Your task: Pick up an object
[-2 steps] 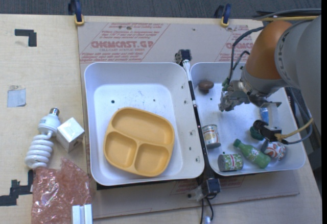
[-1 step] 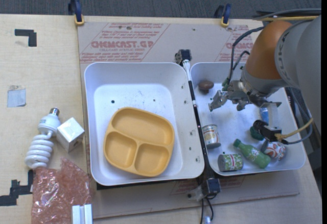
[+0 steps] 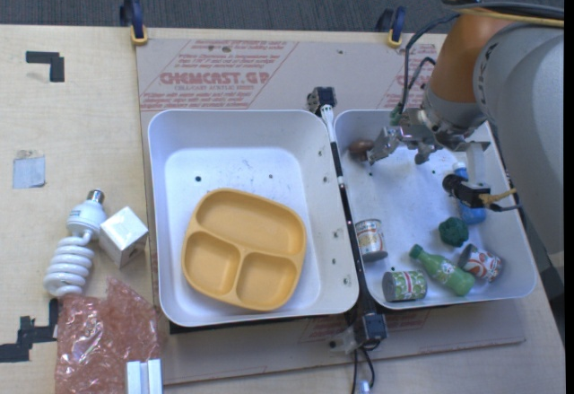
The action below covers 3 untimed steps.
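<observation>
Right bin [image 3: 395, 204], lower area: two small cans [image 3: 369, 239] [image 3: 404, 285], a green bottle [image 3: 443, 269] lying tilted, a dark-green ball [image 3: 453, 230], a red-and-white item [image 3: 481, 265]; brown object [image 3: 360, 148] near upper left corner.

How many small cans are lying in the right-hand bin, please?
2. One can lies against the right bin's left wall, beside the divider. The other can, with a green label, lies on its side near the front edge. The arm may hide more.
</observation>
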{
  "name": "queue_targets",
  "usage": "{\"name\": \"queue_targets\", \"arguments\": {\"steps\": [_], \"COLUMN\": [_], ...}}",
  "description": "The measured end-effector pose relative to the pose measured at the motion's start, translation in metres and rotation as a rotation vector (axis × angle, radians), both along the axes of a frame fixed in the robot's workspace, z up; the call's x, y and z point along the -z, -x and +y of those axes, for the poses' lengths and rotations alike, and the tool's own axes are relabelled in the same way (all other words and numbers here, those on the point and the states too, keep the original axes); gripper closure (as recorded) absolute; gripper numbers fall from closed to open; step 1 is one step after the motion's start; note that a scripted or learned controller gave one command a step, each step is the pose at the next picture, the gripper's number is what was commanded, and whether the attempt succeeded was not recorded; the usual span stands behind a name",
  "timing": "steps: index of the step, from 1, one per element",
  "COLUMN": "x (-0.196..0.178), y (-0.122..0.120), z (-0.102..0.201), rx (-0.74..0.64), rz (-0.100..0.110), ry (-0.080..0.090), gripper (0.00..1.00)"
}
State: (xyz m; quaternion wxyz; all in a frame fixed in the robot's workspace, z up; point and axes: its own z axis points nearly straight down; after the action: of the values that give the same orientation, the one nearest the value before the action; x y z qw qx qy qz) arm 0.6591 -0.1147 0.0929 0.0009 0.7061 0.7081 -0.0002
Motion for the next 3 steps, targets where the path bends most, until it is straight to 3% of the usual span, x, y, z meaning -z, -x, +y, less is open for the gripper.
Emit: {"name": "queue_targets", "arguments": {"steps": [1,2,3], "x": [0.0,0.0,-0.001], "y": [0.067,0.01,0.0], "z": [0.016,-0.031,0.015], "rx": [0.004,0.0,0.002], "rz": [0.001,0.0,0.0], "ry": [-0.001,0.0,0.002], "gripper": [0.0,0.0,0.0]}}
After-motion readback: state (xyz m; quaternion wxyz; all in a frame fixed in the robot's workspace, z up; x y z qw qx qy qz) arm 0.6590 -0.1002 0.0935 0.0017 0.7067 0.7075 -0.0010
